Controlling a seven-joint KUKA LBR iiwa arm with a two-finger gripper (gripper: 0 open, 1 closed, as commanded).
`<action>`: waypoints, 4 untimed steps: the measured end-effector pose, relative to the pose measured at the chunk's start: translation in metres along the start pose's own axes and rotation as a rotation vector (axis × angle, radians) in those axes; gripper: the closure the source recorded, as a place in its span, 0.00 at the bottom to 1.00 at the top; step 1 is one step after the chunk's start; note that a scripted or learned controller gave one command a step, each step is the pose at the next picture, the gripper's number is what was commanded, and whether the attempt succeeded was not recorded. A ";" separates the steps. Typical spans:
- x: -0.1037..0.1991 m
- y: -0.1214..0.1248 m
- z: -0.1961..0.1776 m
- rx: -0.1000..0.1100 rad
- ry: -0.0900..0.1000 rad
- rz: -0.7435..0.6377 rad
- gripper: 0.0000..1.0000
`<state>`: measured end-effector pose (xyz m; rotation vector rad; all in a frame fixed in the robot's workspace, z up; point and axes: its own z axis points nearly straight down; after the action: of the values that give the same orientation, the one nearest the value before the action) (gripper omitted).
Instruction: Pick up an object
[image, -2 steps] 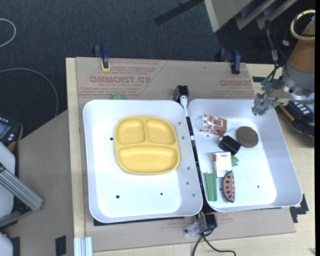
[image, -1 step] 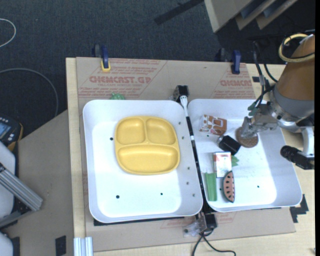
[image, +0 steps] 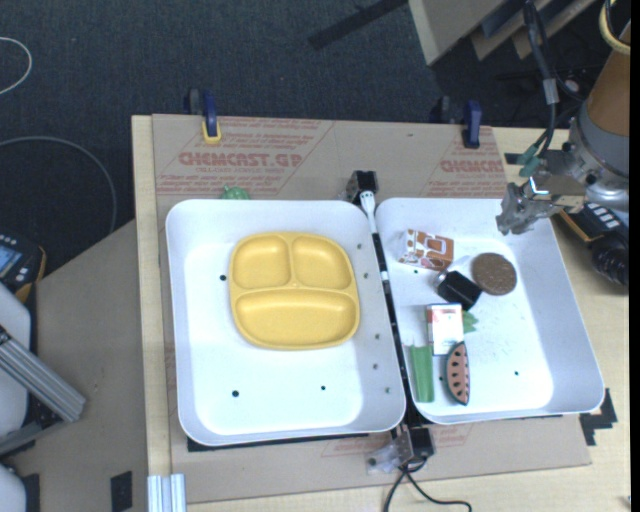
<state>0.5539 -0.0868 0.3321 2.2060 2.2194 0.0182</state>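
Two white bins sit side by side; the right bin (image: 560, 300) holds the small things (brown disc (image: 493, 273) nearest), waiting to be picked. The gripper (image: 517, 215) hangs above its far corner, holding nothing; I cannot tell its pincer's state.

The arm (image: 610, 120) is cut off by the right edge; print on the small packet (image: 428, 247) is too small to read.

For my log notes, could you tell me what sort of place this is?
Most likely a robotics lab bench: two white bins sit on a board held by blue clamps, a gripper hangs over the right bin, and cables trail around.
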 end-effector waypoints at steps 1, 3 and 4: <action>0.106 -0.020 0.014 0.020 0.006 -0.006 1.00; 0.210 -0.077 0.074 0.028 0.001 0.001 1.00; 0.294 -0.076 0.085 0.018 0.004 -0.004 1.00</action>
<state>0.4777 0.2068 0.2454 2.2126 2.2339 0.0027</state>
